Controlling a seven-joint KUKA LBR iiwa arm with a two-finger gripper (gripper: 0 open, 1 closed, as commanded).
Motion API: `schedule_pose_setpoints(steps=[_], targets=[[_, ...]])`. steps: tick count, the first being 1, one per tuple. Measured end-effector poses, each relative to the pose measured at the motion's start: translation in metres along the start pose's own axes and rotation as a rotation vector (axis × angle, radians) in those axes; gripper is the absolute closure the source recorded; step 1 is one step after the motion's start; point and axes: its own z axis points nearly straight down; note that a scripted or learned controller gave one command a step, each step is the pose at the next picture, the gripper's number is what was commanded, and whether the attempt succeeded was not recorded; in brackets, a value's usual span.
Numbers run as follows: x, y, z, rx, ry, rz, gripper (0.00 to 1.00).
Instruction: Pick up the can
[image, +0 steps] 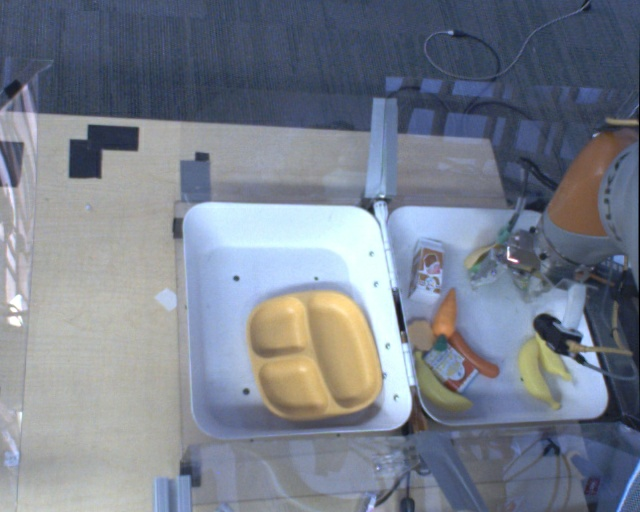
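Your left bin (200, 330) holds a yellow divided plate (314, 352) toward its 5 o'clock corner. In the right bin (596, 405), going across, you've got the can (427, 270) lying at about 10 o'clock, a carrot (446, 311) just below it, a red packet (456, 365) and a banana (441, 388) at 7 o'clock, another banana (540, 372) at 4 o'clock. Your gripper (522, 262) sits at 2 o'clock over that bin, apart from the can, jaw state can't be told.
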Motion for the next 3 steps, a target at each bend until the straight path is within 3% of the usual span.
schedule_pose_setpoints(steps=[1, 2, 3], targets=[[0.026, -0.023, 0.006, -0.009, -0.003, -0.113, 0.0], [0.005, 0.064, -0.056, -0.006, -0.003, -0.096, 0.0], [0.013, 0.071, -0.118, -0.005, -0.003, -0.278, 0.0]])
